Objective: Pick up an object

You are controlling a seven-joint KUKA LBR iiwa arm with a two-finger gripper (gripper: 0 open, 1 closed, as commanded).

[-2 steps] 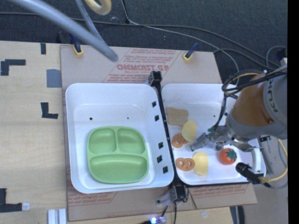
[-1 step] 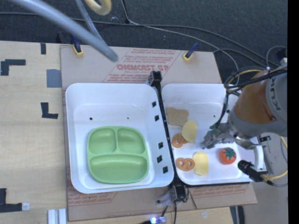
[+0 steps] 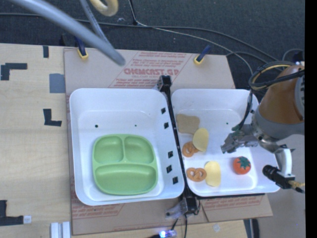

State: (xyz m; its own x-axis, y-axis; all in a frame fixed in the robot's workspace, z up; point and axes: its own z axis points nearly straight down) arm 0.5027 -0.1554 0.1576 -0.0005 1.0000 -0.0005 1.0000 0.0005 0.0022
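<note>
Camera view from above: gripper (image 3: 233,144) low inside the right bin (image 3: 218,100), just up and left of the tomato-like red toy (image 3: 241,165), with nothing visibly between its tips; whether apart or together, cannot tell from this slant. Likely step: settling over a target before closing. To do it well: centre over one piece alone, probably the red toy as the nearest, descend straight, keep clear of the bin wall and the divider (image 3: 171,133). Further left in the same bin: two yellow slices (image 3: 201,139), (image 3: 213,173), a tan slice (image 3: 187,123), two pretzel-like rings (image 3: 188,149), (image 3: 196,174), all close enough together to invite a double catch. Green tray (image 3: 125,163) in the left bin (image 3: 89,103), well apart. Hard to make out: gripper tips, dark and blurred against the arm's shadow; wrist body cut off at the right.
</note>
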